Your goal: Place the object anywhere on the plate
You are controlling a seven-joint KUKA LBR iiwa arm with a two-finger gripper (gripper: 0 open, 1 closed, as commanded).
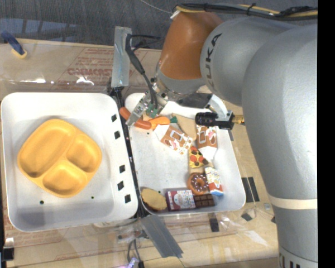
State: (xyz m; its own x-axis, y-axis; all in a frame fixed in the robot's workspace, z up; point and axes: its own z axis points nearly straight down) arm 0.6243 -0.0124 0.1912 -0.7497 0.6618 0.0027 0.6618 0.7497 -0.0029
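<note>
Camera view looks down on two white bins sitting side by side. Left bin has a yellow plate with three compartments, nothing on it. Right bin is where all the toy food is: an orange carrot-looking piece up near the top left corner, a patterned packet just beside it, a brown-and-white wrapper, a chocolate donut, a round cookie in the bottom left corner and a dark bar package right next to it.

The gripper is down at the top left corner of the right bin, basically on top of the carrot piece (can't tell if it's gripping anything or how it's set, too cluttered there). The big grey arm with the orange band covers the right side.
</note>
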